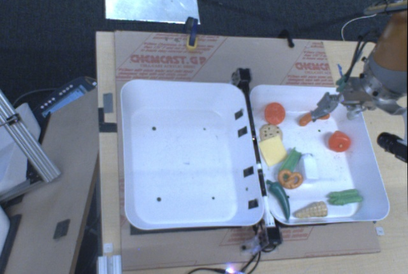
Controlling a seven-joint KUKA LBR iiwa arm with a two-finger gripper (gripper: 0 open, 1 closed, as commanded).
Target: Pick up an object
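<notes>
Gripper (326, 104) over small orange carrot-shaped toy (308, 118) in right white bin (373, 171); jaws' state unclear. Center on toy w/ straight descent.

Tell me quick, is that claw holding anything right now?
Gripper: low over the right bin, by a small orange piece; whether it is open, shut or gripping cannot be told.
</notes>
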